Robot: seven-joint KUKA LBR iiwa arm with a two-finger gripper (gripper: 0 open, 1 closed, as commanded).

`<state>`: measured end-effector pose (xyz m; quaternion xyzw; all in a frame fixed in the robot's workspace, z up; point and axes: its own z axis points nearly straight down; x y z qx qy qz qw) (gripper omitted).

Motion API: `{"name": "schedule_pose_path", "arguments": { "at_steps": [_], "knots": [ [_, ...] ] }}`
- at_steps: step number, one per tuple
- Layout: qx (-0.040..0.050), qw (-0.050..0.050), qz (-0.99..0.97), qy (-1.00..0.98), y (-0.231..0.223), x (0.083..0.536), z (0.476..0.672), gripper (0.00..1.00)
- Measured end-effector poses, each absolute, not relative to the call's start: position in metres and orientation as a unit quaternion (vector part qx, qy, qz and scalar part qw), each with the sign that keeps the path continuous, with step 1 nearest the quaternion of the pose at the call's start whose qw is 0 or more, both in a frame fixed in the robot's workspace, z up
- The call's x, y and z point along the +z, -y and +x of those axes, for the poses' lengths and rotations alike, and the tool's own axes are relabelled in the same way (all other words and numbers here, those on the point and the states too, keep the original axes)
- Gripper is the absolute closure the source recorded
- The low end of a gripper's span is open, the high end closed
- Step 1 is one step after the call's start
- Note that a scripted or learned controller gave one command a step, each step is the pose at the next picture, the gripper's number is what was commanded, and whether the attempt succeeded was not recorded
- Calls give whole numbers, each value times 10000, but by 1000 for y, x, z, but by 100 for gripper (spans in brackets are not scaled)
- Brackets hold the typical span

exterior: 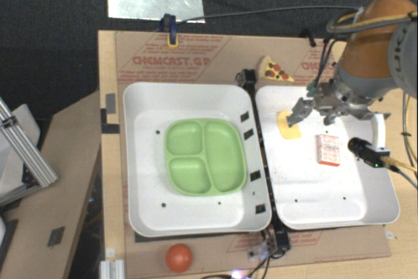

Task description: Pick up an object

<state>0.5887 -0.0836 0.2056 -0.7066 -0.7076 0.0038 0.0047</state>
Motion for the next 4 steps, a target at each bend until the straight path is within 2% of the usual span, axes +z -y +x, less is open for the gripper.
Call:
{"name": "schedule_pose_path", "arguments": {
  "at_steps": [1,2,4],
  "knots": [
    [-5,-2,-7059,7083,83,213,591,0],
    [5,6,-7067,7075,88,169,586,0],
    [2,5,-7068,7074,91,83,594,0]
  ]
}}
